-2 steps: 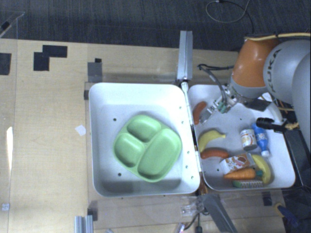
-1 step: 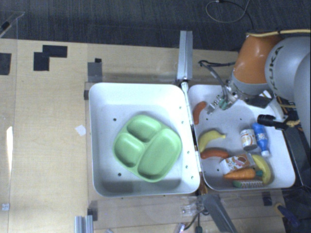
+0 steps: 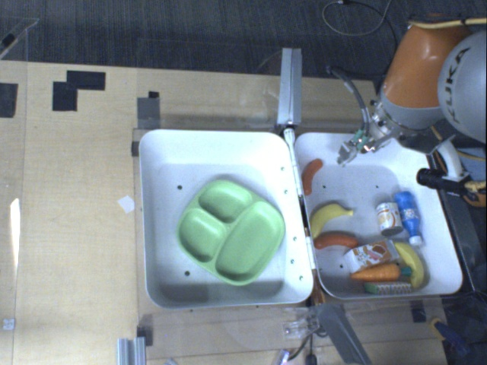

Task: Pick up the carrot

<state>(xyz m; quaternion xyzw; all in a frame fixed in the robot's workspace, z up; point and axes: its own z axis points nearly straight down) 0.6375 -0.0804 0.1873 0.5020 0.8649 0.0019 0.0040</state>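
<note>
The orange carrot (image 3: 378, 273) lies on its side near the front edge of the right bin (image 3: 358, 175), its green end pointing right. It rests against a printed packet (image 3: 367, 255) and a yellow banana (image 3: 412, 263). My gripper (image 3: 351, 150) hangs over the back of the right bin, well behind the carrot and a little to its left. Nothing shows between its fingers.
The right bin also holds two red-orange sausages (image 3: 311, 175) (image 3: 335, 241), a second banana (image 3: 327, 217), a small can (image 3: 389, 217) and a blue bottle (image 3: 409, 214). A green divided plate (image 3: 232, 230) fills the middle of the left bin (image 3: 163, 204).
</note>
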